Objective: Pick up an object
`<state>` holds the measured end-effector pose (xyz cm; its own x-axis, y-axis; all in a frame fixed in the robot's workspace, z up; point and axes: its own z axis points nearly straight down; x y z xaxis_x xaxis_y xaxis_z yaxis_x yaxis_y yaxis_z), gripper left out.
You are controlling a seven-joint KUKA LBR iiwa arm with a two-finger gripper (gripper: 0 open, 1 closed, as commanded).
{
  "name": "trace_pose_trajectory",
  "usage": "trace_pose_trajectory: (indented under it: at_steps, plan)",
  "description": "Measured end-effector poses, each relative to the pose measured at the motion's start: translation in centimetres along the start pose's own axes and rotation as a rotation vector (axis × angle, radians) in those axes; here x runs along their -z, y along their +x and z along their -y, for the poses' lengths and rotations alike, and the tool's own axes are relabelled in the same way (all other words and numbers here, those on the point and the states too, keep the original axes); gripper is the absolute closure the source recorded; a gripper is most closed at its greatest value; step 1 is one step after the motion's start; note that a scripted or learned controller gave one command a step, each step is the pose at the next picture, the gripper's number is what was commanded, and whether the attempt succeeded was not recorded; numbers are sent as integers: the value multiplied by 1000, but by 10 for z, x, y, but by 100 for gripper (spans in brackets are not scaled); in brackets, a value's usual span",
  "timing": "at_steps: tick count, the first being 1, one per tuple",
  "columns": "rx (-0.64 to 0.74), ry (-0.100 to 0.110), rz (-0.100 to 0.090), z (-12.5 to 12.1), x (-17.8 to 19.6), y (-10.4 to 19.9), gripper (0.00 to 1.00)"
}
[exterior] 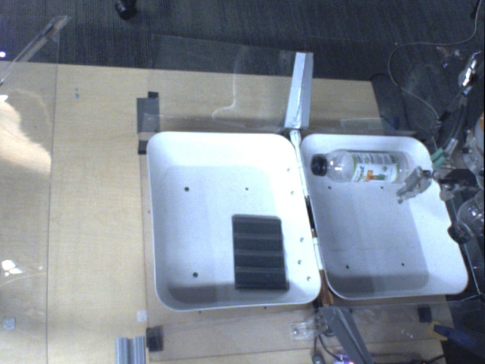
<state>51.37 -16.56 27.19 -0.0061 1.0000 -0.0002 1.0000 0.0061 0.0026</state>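
A clear plastic bottle (362, 166) with a black cap and a green and orange label lies on its side along the far wall of the right bin (394, 275), cap pointing left. A black ribbed rectangular block (259, 252) lies flat in the near part of the left bin (174, 203). My gripper (414, 183) reaches in from the right over the right bin's right side. It sits just right of the bottle's base and slightly nearer the camera. I see no object held in it.
A raised rim (308, 211) divides the two bins. A metal upright (298, 89) stands behind their junction. Cables and arm hardware (462, 173) crowd the right edge. Wooden bench top (76, 218) stretches to the left of the bins.
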Motion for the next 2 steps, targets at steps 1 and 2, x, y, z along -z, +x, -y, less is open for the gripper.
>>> trace_pose_trajectory:
  at_steps: [1, 2]
  plan:
    - [34, 2, -1, -66, -96, 23, 0]
    - [50, -1, 2, -120, -186, -17, 0]
